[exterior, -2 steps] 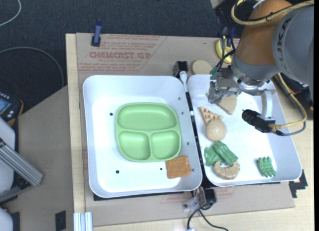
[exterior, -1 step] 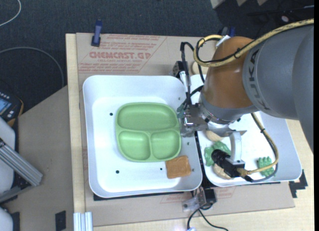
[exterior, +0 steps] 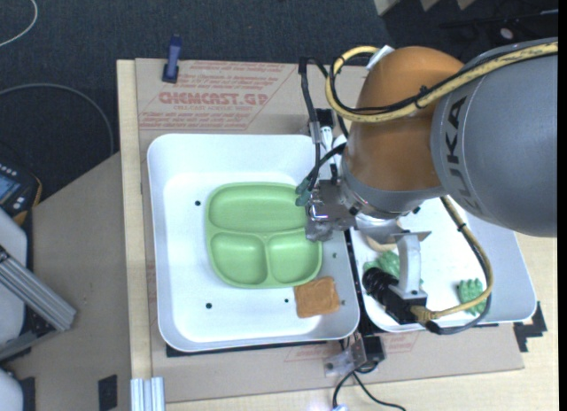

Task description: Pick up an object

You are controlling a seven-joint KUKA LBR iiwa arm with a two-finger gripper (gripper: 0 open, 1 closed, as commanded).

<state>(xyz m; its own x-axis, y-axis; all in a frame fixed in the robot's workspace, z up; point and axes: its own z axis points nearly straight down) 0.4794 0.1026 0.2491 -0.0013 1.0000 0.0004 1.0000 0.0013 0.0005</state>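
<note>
we look down on two white bins side by side. the arm (exterior: pixel 496 152) reaches over the seam between them, and its gripper (exterior: pixel 317 209) sits low at the right rim of a green divided plate (exterior: pixel 261 232). the plate lies flat in the left bin (exterior: pixel 177 223) and is probably the pick, since only its rim offers a hold. the wrist hides the gripper, so we cannot tell if it is released or clenched. a brown square (exterior: pixel 317 297) lies nearby. the cardboard-topped bench (exterior: pixel 221 90) stands on dark carpet (exterior: pixel 89 11).

Fixed above the worktop (exterior: pixel 221 90), looking down at a slant on the left bin (exterior: pixel 159 223) and right bin (exterior: pixel 518 290), fairly close, with the arm (exterior: pixel 496 152) entering from the right
</note>
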